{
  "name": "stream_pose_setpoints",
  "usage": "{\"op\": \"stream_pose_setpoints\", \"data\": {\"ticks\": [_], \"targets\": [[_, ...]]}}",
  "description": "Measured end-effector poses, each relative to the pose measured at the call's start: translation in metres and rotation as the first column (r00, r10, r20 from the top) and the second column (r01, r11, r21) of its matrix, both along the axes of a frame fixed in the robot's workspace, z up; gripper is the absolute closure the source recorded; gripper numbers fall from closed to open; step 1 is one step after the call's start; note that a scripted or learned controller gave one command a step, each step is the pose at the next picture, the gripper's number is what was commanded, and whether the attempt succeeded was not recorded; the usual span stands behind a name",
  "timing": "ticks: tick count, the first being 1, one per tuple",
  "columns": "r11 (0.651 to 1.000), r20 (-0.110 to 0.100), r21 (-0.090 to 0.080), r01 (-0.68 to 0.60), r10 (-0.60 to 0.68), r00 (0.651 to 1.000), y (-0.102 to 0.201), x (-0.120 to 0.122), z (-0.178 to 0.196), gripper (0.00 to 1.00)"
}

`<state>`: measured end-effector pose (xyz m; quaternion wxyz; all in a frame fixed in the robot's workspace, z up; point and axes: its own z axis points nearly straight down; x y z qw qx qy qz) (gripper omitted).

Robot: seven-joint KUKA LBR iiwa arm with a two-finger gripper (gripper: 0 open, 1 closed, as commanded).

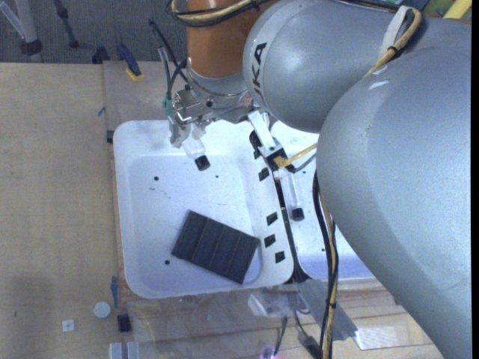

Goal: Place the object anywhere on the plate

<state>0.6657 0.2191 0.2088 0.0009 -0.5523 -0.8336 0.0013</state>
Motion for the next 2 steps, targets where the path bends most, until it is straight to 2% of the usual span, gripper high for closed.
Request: {"op": "stream_pose_setpoints", "data": {"ticks": [1,2], "targets": [[0.993,-0.001,0.0,-0.122,0.122,0.993,-0.0026,-0.0003,-0.0177,1.0],[0.971,0.001,0.001,-0.238,0.238,0.971,0.0012,-0.0005,-0.017,1.0]]}}
